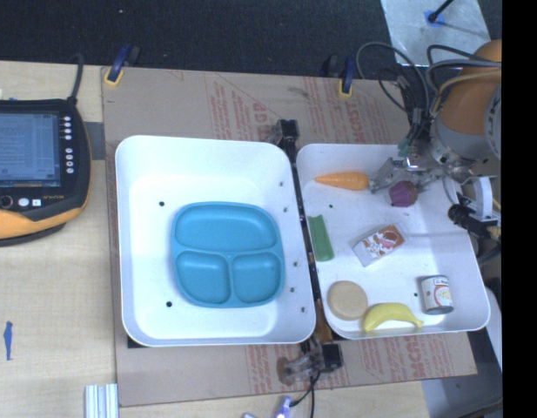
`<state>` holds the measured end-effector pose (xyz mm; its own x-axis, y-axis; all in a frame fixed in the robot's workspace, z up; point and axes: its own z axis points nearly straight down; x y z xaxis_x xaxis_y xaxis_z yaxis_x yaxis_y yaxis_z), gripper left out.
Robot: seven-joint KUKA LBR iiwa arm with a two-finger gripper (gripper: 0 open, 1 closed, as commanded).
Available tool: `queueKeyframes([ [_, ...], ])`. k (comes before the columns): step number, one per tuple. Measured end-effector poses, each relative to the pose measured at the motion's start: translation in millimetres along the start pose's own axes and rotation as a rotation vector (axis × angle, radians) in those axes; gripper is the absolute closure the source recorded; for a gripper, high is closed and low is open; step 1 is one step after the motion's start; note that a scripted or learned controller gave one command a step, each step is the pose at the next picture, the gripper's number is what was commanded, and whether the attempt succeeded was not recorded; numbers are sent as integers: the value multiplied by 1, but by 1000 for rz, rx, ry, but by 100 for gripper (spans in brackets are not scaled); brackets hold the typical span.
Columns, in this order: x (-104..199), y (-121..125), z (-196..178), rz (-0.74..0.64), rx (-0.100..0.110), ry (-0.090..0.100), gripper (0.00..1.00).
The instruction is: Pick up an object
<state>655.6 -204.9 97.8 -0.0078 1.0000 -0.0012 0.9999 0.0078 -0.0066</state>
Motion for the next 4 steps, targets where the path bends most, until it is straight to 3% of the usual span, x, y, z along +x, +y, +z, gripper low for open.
queueKeyframes([
  [1,-7,-10,-33,4,-6,0,0],
  [2,-6,0,6,1,-1,1,0],
  [3,20,1,-45,3,-7,1,0],
  [4,0,-13,6,3,-1,-1,0],
])
